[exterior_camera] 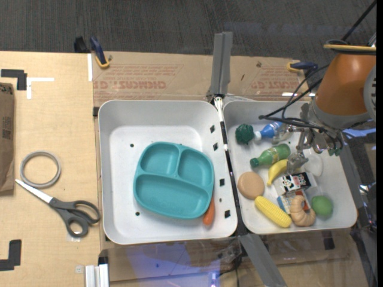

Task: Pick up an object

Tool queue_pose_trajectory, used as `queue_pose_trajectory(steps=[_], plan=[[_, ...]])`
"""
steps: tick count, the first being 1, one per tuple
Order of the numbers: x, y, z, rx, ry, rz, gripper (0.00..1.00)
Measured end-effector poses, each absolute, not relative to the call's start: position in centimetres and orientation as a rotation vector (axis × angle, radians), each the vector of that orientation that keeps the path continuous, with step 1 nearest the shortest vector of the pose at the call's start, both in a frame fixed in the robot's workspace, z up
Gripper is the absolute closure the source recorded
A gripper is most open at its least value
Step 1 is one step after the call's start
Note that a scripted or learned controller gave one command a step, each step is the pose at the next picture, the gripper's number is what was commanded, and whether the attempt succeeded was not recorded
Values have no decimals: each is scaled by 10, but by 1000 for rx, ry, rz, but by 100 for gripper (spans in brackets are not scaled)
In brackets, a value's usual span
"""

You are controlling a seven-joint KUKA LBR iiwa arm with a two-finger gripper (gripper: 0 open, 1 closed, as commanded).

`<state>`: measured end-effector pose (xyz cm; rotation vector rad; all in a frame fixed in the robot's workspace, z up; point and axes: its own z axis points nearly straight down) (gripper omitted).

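On the desk's (54,130) far left lie a roll of tape (40,168) and a pair of grey-handled scissors (60,205), just beside each other. Next comes the left bin (114,160), holding a teal divided plate (173,181); an orange carrot (208,213) lies against the plate's lower right edge.

The right bin (344,217) carries the pile of toy food. From its left side: a green broccoli (243,133) near the top, a tan egg-like lump (251,185) below it, then a green bottle (270,156) lying tilted, a blue-and-white bottle (268,131) above it, a yellow banana (276,170), and a corn cob (272,211) at the bottom. Further right sit a small black-and-white carton (297,181), a pale croissant-like piece (299,211) and a green lime (322,205).

The arm's orange band (342,82) hangs over the bin's upper right. The gripper (299,159) reaches down just right of the banana and green bottle, directly above the carton, near them but with nothing visibly between the jaws. Whether the jaws are spread or pressed together cannot be told.
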<state>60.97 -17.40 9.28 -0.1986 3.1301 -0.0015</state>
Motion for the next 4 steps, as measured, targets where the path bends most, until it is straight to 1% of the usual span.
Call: queue_pose_trajectory(steps=[1,2,3,4], plan=[[652,-169,89,-95,3173,4,0],[605,-142,93,3,3138,0,0],[578,-124,93,134,3136,1,0],[580,-123,103,129,3131,-2,100]])
